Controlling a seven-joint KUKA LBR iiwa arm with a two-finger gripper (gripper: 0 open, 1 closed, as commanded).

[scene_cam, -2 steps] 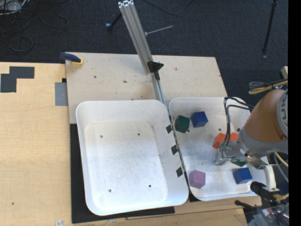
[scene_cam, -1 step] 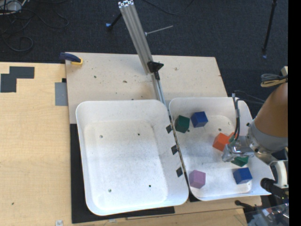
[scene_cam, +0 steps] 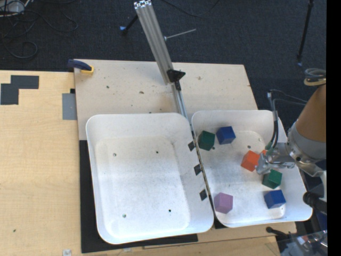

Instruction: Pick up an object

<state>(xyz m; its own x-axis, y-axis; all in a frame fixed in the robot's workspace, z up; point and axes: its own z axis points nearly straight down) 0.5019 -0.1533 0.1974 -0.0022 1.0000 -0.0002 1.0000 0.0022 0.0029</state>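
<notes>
Aluminium rail [scene_cam: 155, 39] — slanting above both bins [scene_cam: 139, 223].

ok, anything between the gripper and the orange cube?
Nothing visible. The gripper is right beside the orange cube in the right bin, on its right side. A green cube sits just below the gripper, not between them.

Most of the arm [scene_cam: 314, 127] runs off the right edge, so you just get its wrist end. The gripper [scene_cam: 268, 164] sits between the orange block [scene_cam: 249, 160] and a green block [scene_cam: 272, 178], too blurry to read, and it covers the orange block's right side.
</notes>
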